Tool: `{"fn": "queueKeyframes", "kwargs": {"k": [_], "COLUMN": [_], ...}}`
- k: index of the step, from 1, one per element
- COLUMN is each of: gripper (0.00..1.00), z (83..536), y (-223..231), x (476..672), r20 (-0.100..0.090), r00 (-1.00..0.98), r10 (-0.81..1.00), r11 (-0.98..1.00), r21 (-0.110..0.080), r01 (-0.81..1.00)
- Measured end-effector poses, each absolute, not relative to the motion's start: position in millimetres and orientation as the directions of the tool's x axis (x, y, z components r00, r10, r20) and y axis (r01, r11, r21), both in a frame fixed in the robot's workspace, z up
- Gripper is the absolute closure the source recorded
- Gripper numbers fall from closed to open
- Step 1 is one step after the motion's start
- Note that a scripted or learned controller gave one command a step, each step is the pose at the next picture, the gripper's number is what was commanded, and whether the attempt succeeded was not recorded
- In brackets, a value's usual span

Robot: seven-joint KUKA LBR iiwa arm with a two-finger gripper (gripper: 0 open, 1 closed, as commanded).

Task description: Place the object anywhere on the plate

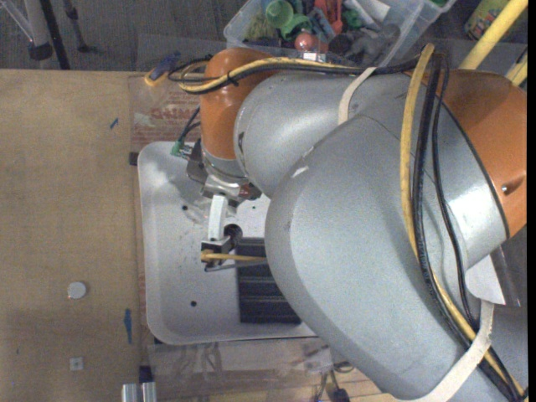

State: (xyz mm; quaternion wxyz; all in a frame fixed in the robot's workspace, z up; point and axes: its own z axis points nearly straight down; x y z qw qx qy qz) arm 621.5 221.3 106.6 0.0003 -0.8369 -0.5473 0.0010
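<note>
bin [159, 249]: right side under arm [360, 224] | toy tub [410, 19]: cut by top edge

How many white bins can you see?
1. The white bin sits left of centre, partly under the grey arm; the arm may hide another.

Even mod. light; sheen on arm [368, 249]; faint shadow in bin [167, 249]; sl. grainy.

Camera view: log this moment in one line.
arm: reaching down into white bin | hold: cannot tell | background: clear tub of toys
</note>
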Motion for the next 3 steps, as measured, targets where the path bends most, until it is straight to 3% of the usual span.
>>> {"fn": "queueKeyframes", "kwargs": {"k": [1, 2, 3], "gripper": [1.00, 1.00, 1.00], "z": [97, 149, 97], "y": [156, 156, 117], "x": [575.2, 519.9, 486.9], "r20": [0.010, -0.001, 0.025], "r00": [0.416, 0.256, 0.380], "r10": [0.909, 0.967, 0.924], "r11": [-0.416, -0.256, -0.381], "r21": [0.015, -0.005, 0.016], "r01": [0.909, 0.967, 0.924]}}
